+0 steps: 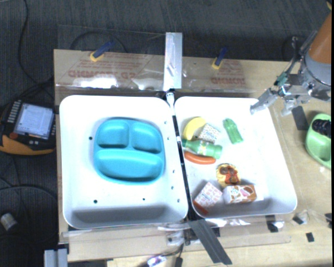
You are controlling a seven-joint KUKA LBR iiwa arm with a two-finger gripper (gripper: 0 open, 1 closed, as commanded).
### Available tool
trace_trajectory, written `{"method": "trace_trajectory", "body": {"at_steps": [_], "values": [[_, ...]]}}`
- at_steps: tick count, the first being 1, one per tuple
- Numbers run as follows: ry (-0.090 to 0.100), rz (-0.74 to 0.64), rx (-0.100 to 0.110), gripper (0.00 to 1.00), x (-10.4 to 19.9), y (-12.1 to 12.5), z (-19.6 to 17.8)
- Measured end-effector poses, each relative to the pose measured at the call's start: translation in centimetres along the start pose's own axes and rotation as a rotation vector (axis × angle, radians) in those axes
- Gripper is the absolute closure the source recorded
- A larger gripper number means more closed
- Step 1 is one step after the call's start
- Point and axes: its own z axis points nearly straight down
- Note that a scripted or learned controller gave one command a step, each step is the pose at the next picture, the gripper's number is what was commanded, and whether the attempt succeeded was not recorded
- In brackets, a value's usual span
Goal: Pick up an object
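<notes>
Gripper hanging over the right bin's far right corner, jaws spread and pinching nothing, well apart from the toys. Best target probably the small green bottle, lying alone near the bin's middle top with bare floor on both long sides; worth turning the wrist to straddle its narrow width, dropping straight down, then closing. Harder picks, by the look of it: the banana, sausage and boxes packed close together.
</notes>
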Motion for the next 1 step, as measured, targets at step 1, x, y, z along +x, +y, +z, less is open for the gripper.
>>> {"method": "trace_trajectory", "body": {"at_steps": [1], "values": [[-0.002, 0.141, 0.001, 0.00, 1.74, 5.30, 5.10]]}}
